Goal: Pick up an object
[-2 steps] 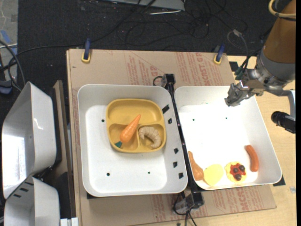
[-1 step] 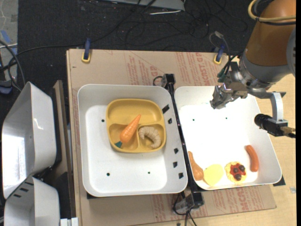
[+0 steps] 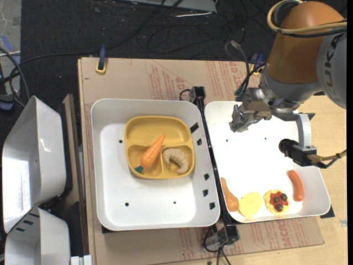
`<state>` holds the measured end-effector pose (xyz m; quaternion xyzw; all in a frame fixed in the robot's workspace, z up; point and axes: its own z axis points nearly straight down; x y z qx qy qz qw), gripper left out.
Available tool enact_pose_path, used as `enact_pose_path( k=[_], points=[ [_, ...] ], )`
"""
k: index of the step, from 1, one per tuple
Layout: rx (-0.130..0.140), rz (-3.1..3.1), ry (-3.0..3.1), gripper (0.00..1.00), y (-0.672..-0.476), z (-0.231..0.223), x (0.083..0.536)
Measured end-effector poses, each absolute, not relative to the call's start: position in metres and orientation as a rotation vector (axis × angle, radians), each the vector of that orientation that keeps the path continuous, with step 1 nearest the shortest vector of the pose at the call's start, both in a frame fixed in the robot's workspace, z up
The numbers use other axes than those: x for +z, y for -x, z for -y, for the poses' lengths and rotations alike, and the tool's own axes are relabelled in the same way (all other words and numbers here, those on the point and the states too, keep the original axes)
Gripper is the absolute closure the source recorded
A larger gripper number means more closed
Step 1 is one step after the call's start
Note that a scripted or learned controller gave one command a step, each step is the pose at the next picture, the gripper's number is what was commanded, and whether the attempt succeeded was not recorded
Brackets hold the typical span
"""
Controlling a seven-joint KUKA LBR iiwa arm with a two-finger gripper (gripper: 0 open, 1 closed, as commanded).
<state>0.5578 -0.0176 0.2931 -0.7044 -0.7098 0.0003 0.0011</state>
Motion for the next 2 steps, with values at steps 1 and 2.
enact_pose_path(
  k=[1,2],
  points=[
    [0.002,2.228,2.211,1.00,-0.557,-0.026,0.275],
    [0.002,2.229,2.209,1.00,-0.546,-0.087,0.256]
  ],
)
